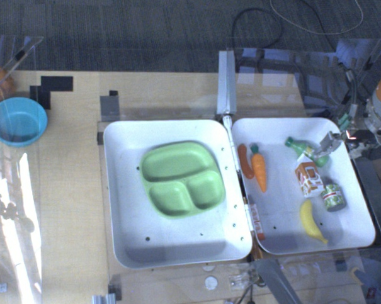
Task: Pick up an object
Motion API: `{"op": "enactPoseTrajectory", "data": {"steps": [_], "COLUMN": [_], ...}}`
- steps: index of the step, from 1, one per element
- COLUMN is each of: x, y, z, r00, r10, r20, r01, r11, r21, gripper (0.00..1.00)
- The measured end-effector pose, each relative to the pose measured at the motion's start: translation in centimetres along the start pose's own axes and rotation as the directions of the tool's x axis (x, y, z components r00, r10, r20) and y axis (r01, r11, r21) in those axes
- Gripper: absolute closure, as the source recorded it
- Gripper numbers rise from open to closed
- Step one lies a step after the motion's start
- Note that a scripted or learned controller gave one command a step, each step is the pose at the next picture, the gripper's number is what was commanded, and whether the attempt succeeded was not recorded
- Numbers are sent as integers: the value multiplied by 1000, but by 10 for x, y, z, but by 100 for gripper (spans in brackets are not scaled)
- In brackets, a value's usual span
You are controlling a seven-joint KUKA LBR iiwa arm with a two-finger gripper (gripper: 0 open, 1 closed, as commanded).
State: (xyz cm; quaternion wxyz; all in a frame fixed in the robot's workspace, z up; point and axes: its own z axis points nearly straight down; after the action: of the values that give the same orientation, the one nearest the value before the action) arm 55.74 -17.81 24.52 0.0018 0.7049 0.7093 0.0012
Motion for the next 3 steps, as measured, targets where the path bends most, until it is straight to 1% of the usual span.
{"op": "enactPoseTrajectory", "data": {"steps": [1,2,3], "x": [11,12,32], "y": [91,95,113], "z": [140,125,59], "r00": [1000,1000,996], "r10": [8,0,90], "r20": [0,4,1], "r01": [-8,0,-90], "r11": [1000,1000,996], "r21": [0,-10,-4], "gripper": [0,100,100]}}
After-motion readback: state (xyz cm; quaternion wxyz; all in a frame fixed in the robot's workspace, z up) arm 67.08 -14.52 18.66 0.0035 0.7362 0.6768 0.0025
